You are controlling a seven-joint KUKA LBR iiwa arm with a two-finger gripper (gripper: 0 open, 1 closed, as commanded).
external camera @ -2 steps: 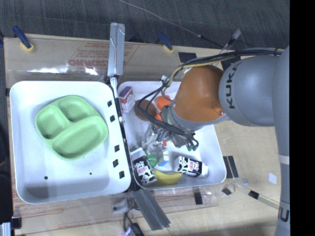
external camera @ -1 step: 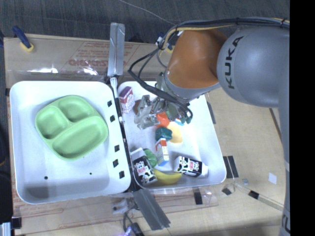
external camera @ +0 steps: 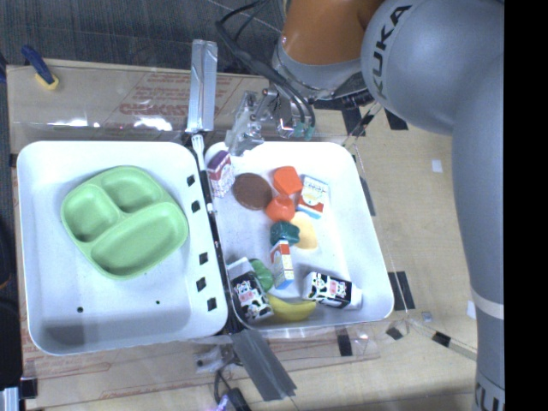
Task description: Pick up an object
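1. Tan bench [external camera: 428, 221] fills the view, bearing two white bins side by side: the left bin [external camera: 34, 229] and the right bin [external camera: 364, 221], meeting along a shared divider.
2. Reaching in from the right, the grey arm [external camera: 445, 67] with its orange band [external camera: 330, 11] hangs over the top of the right bin.
3. Its gripper [external camera: 244, 131] sits at that bin's top left corner, just above the rim; metal parts blur together there, so whether the jaws are open or closed cannot be told, and nothing is seen between them.
4. Directly below the gripper, near the divider, stands a small carton [external camera: 220, 171], and beside it lies a brown disc [external camera: 252, 191].
5. To the right of the disc are two orange pieces [external camera: 285, 192] and a white carton [external camera: 313, 195].
6. Mid-bin lie a teal piece [external camera: 283, 232], a yellow piece [external camera: 306, 239] and an upright packet [external camera: 282, 262].
7. Along the bottom edge sit a cow-print carton [external camera: 248, 296], a banana [external camera: 289, 307] and a second cow-print carton [external camera: 330, 290], packed close, with a green piece [external camera: 261, 274] just above the banana.
8. Bare floor shows on the right bin's right side, beside the wall.
9. A green divided plate [external camera: 124, 221] lies in the left bin, with open white floor below and around it.
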